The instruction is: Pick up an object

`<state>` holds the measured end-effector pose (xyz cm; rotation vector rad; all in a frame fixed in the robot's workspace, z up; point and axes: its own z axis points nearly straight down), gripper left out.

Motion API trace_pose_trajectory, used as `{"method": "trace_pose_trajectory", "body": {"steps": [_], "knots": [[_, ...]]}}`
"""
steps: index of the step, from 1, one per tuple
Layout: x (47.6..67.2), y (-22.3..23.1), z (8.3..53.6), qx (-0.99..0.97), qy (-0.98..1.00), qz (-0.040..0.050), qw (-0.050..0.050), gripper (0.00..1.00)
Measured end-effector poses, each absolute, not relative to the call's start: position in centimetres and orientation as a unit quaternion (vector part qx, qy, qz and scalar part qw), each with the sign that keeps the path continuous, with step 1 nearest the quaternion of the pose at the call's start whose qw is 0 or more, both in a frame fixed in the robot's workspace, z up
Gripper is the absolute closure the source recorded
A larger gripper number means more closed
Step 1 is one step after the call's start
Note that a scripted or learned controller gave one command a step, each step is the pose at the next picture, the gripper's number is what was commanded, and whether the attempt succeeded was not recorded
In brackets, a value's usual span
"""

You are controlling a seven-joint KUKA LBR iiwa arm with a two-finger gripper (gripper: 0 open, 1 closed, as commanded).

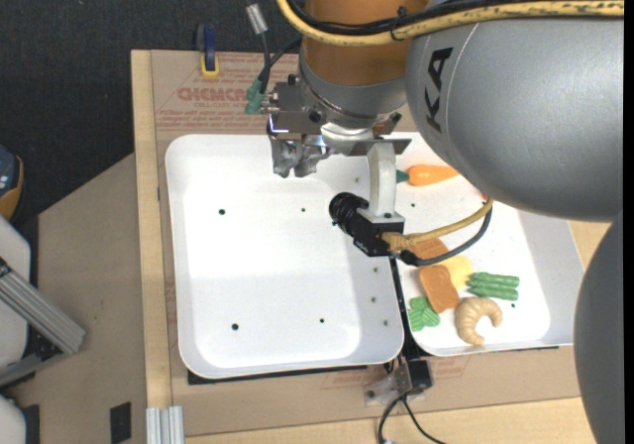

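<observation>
My gripper (294, 157) hangs over the far edge of the left white bin (228, 264), below the orange band of the arm. Nothing shows beneath it except the bin's bare floor. The loose objects lie in the right bin (540, 278): an orange carrot (432, 174) at the far side, and near the front an orange block (438, 286), a yellow piece (458, 268), a green ridged piece (493, 283), a small green piece (423, 313) and a tan croissant (477, 319). The arm hides much of the right bin.
A black fitting (355, 218) with a cable hangs from the arm over the divide between the bins. A blue clamp (208, 48) grips the brown board's far edge. Metal rails (40, 308) stand at the left.
</observation>
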<state>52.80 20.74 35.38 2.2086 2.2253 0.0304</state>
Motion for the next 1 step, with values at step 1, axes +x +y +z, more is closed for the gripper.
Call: {"method": "trace_pose_trajectory", "body": {"steps": [1], "knots": [[47.61,22.61,30.62,0.706,0.708,-0.0032,-0.003,1.00]]}}
